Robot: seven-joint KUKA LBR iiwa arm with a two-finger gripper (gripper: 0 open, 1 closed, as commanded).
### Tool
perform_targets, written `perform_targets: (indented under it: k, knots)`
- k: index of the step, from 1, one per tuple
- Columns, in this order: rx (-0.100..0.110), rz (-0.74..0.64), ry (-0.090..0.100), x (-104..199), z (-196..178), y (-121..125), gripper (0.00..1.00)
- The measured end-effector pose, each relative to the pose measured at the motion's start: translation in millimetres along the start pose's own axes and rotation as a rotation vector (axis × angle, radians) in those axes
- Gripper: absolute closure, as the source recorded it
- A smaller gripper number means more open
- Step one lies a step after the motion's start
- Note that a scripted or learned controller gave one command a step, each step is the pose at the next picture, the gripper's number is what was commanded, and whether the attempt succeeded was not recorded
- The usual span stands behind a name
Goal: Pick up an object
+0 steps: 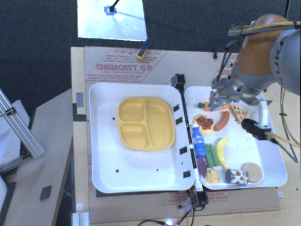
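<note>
Landmark: yellow tray, 3 compartments, sits in the left bin. Right bin, just beside the tray's bin, holds the toy food: blue bottle nearest the tray, then red-topped piece, sausage, pizza slice, banana, green pods, purple piece, can w/ tan disc farthest. Gripper hangs low at that bin's far end, over the orange bit, beyond the red-topped piece. Grip state: can't tell.
</note>
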State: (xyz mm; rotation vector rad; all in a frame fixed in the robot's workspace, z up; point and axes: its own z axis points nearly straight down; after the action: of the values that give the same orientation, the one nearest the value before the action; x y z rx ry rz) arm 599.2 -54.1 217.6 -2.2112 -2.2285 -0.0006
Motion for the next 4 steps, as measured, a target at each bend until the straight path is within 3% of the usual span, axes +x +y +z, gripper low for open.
perform_targets:
  k: [1, 3, 4]
  knots:
    - [0.001, 0.000, 0.000, 48, 3, -34, 1.00]
    - [0.000, -0.001, 0.001, 126, -4, -79, 1.00]
    - [0.000, -0.001, 0.000, 167, 2, -86, 1.00]
